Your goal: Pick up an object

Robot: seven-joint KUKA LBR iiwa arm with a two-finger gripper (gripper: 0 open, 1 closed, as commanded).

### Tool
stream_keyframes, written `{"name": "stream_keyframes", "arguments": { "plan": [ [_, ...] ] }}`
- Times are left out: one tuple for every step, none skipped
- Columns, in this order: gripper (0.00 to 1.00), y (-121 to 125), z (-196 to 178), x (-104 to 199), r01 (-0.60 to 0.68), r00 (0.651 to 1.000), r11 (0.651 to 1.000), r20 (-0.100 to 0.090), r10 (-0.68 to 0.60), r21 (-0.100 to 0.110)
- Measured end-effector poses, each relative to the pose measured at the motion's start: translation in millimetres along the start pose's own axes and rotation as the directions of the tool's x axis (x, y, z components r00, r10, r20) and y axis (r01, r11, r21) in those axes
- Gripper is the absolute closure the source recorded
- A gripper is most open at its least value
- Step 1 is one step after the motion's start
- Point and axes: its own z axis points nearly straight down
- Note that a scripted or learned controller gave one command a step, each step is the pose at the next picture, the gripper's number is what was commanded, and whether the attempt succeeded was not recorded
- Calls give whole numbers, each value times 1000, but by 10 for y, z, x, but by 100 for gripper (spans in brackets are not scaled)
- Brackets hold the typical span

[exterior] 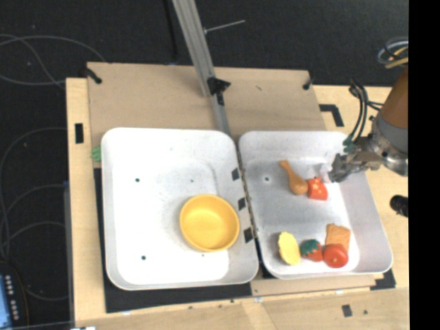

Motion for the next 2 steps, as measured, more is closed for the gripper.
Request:
{"name": "stream_keyframes", "arguments": {
  "plan": [
    [100,-18,71,536,1,1000,1000,0,-1,3],
    [100,-111,132,1054,1,1000,1000,0,-1,4]
  ]
}}
